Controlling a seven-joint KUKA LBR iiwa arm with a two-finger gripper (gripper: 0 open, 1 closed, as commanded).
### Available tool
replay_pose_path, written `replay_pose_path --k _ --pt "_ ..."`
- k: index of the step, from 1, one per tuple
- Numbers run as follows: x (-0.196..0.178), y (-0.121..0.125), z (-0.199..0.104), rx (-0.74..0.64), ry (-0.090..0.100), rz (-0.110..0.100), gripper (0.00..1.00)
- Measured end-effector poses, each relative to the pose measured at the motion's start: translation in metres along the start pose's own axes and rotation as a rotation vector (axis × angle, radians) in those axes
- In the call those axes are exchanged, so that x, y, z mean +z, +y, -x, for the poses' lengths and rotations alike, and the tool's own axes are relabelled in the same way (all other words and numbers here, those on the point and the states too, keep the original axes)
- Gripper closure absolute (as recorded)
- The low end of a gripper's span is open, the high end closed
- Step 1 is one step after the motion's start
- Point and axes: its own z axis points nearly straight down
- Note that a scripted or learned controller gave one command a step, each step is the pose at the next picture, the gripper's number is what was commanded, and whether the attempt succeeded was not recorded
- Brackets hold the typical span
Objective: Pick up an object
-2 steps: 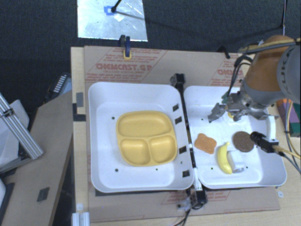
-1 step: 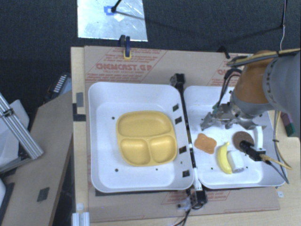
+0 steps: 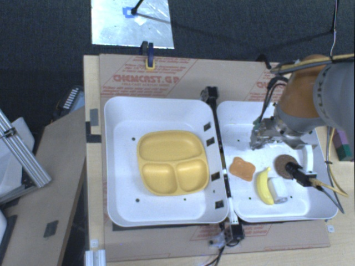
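Presently, the grey arm (image 3: 333, 96) reaches in from the right over the right bin (image 3: 238, 114), with its orange band (image 3: 299, 90) above the wrist. The tool (image 3: 259, 139) sits low over the far half of that bin, above bare white floor. How far the tool is open cannot be told from this slant, and nothing shows in its hold. The things to pick lie in the near half of the same bin. An orange rounded piece (image 3: 242, 168) lies near the bin's left wall, and a yellow banana (image 3: 263, 186) lies just beside it to the right, a little nearer the front. A small white block (image 3: 278, 192) sits against or almost against the banana's right side, and a brown round disc (image 3: 284, 164) lies behind the block. All four lie apart from the tool. The left bin (image 3: 119, 148) holds a yellow plate (image 3: 169, 162) with three compartments, lying flat near its middle. Both bins rest side by side on a surface covered with brown cardboard (image 3: 166, 76) that bears red print.
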Motion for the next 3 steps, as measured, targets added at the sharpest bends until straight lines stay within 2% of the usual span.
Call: replay_pose_path --k 1,3 --pt "-0.052 -0.006 0.007 0.002 0.000 0.003 1.00" --pt "-0.150 -0.001 0.008 -0.002 0.000 0.005 1.00"
